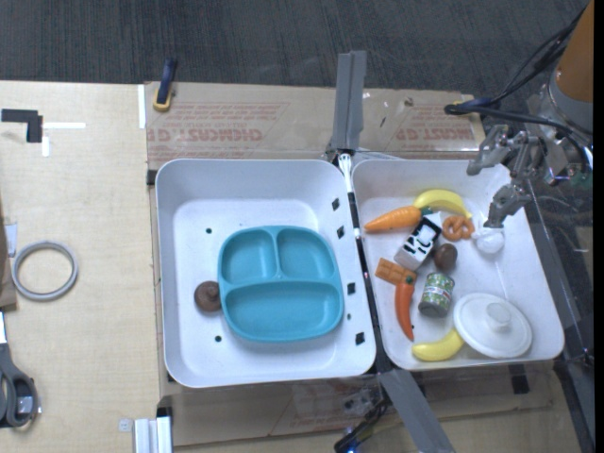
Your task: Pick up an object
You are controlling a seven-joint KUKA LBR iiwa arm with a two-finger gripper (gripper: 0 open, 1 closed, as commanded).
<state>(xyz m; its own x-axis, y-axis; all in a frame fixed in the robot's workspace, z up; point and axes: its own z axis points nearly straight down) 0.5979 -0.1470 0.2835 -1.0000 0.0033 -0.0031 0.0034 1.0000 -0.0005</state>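
Wooden tabletop [75,177] bearing two shallow white bins side by side. The left bin [179,281] contains a teal divided plate [280,283] with a small brown object [208,295] just beside its left edge. The right bin [543,281] holds the candidate objects: a white lid [493,325], two yellow bananas [442,199], [437,348], two orange carrots [393,219], [405,308], a black-and-white block [418,242] and a small green jar [436,293], most lying close together. The gripper [500,210] hangs over the bin's upper right part, near a small white object [489,243]; whether the fingers are parted or closed cannot be told, and nothing is visibly held. A sound pick probably favours an object at the cluster's margin, with the fingers descending astride its narrow axis, clear of the bin wall.
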